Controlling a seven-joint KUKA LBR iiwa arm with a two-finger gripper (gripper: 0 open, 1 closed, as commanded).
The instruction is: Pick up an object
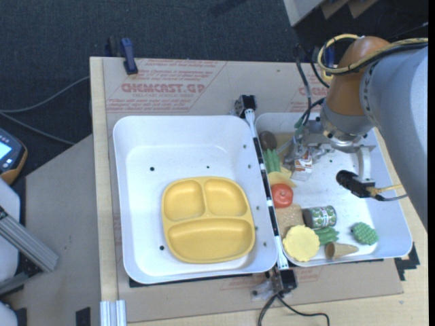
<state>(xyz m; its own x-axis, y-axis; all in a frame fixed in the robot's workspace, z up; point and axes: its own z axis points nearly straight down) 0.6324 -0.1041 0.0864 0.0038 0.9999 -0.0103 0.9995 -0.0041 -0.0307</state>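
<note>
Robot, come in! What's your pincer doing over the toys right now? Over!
Pincer low in right bin, upper left part, near green item. Nothing seen held. Tomato, can, yellow disc lying loose. Yellow tray alone in left bin.

We take this for a robotics lab: a grey arm (397, 94) with trailing cables reaches over two white bins (129, 141) on a protective-film-covered tabletop (170, 87), above dark carpet (54, 26) with toy food (302, 242).
</note>
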